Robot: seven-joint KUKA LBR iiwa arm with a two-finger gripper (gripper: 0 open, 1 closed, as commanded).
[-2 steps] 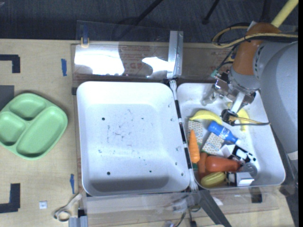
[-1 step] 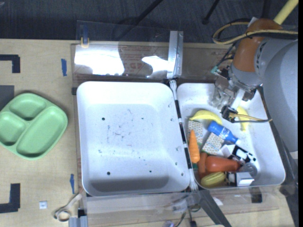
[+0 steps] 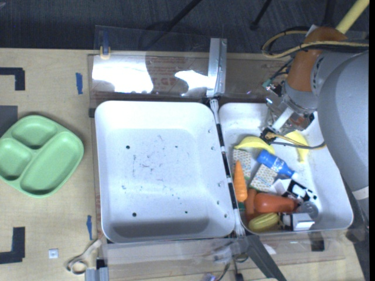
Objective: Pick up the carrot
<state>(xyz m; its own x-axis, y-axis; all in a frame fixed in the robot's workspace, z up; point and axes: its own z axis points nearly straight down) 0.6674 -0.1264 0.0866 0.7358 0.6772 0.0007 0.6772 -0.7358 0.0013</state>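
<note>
Your carrot (image 3: 240, 182) lies in the right bin (image 3: 337, 212), hard against that bin's left wall, a slim orange taper running roughly parallel to the wall. Its upper tip points toward the bin's far side and its lower end meets a cluster of other toys. It is smooth, uniformly bright orange, and unobstructed along most of its length.

Just right of the carrot you see a patterned card or packet (image 3: 261, 174), and lying across that a blue bottle (image 3: 274, 164) set at a slant. Above the carrot's upper tip sits a yellow banana (image 3: 255, 143). Below and to the right of the carrot rests a larger red-orange piece (image 3: 272, 202), perhaps a pepper, and beneath that a yellow-green fruit shape (image 3: 263, 220). Small black-and-white items (image 3: 300, 192) crowd the corner farther right of the carrot.

The gripper (image 3: 275, 127) hangs over the far part of the right bin, well up and to the right of the carrot and apart from it, near the banana. Whether it is released or clenched you cannot tell at this angle, and nothing is seen in its grasp.

Left of the carrot, across the wall, is the left bin (image 3: 117, 122); far beyond it on the bench sits a green divided plate (image 3: 17, 151).
</note>
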